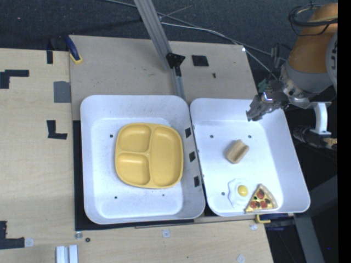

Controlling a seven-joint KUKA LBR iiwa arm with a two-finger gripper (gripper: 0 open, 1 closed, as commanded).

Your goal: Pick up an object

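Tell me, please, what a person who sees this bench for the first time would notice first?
The eye goes first to the yellow divided plate, which lies in the middle of the left bin. Next come the small toy foods in the right bin: a tan bread roll near its centre, and a fried egg beside a pizza slice at its near edge. The gripper hangs over the far right corner of that bin.

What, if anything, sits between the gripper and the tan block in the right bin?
Nothing visible does. The gripper hangs over the far right part of the right bin; the tan block lies nearer the camera, with bare white floor between them. The fried egg and pizza slice lie beyond the block.
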